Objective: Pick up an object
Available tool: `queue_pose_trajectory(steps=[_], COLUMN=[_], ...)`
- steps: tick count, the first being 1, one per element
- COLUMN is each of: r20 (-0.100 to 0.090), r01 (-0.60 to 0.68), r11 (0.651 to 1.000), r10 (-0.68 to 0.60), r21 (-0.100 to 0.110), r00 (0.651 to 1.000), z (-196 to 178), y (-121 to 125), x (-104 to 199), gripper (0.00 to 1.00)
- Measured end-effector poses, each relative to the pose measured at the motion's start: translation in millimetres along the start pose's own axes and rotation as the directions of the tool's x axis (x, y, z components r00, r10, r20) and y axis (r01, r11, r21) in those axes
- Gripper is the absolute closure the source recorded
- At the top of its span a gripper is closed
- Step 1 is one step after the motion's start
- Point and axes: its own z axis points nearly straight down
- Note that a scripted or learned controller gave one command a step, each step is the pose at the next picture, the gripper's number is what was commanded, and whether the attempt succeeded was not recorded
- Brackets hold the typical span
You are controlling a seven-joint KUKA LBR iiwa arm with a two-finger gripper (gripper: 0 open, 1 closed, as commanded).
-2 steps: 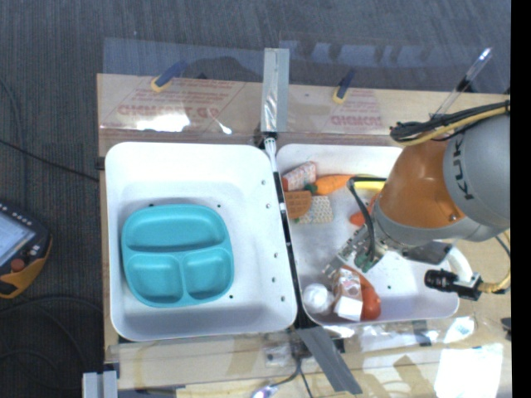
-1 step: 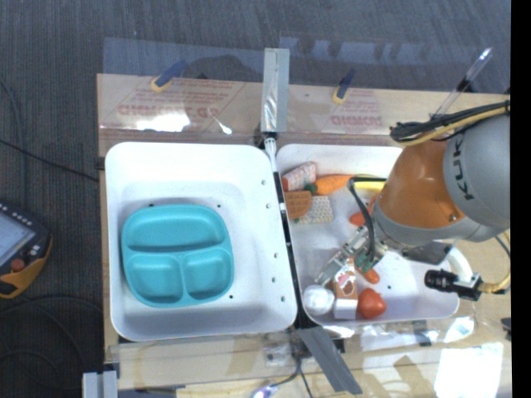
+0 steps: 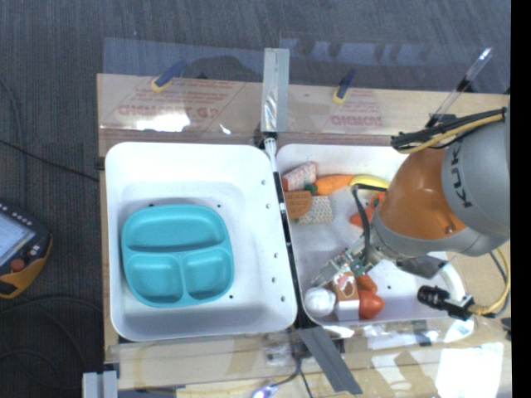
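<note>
Looking at the near edge of the right bin (image 3: 325, 243) first, I saw a white ball (image 3: 319, 302) sitting in its near-left corner. Just beside the ball, along that same edge, lay a small red-and-white object (image 3: 346, 289), and touching that on its right was a red-orange piece (image 3: 372, 304). The gripper (image 3: 353, 265) hung directly over this cluster, closest to the red-and-white object, with its tip very near or on it. I could not tell from this angle whether the claw was apart or together, and nothing showed as clamped in it. The arm's orange band (image 3: 416, 206) covered much of the bin's right side.

Further back, near the bin's left wall, a tan waffle-like piece (image 3: 316, 211) lay flat. Beyond it, along the far edge, a pink-and-white item (image 3: 300, 174) sat in the far-left corner. An orange carrot (image 3: 333, 184) lay just to its right, and a yellow curved piece (image 3: 371, 180) showed beside the carrot, partly hidden by the arm.

In the left bin (image 3: 170, 166), well apart from all of that, a teal divided plate (image 3: 176, 253) lay flat toward the bin's left wall and near edge, its one long compartment on the far side and its two smaller ones on the near side.
</note>
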Motion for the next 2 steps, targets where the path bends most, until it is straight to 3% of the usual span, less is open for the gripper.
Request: queue_pose_trajectory(steps=[1,2], r20=[0.001,-0.003], r01=[0.0,-0.475], r11=[1.0,0.88], r10=[0.0,0.475], r21=[-0.001,0.001], r00=[1.0,0.88], z=[-7.8,-1.0], y=[1.7,-5.0], x=[-1.6,-7.3], gripper=[1.0,1.0])
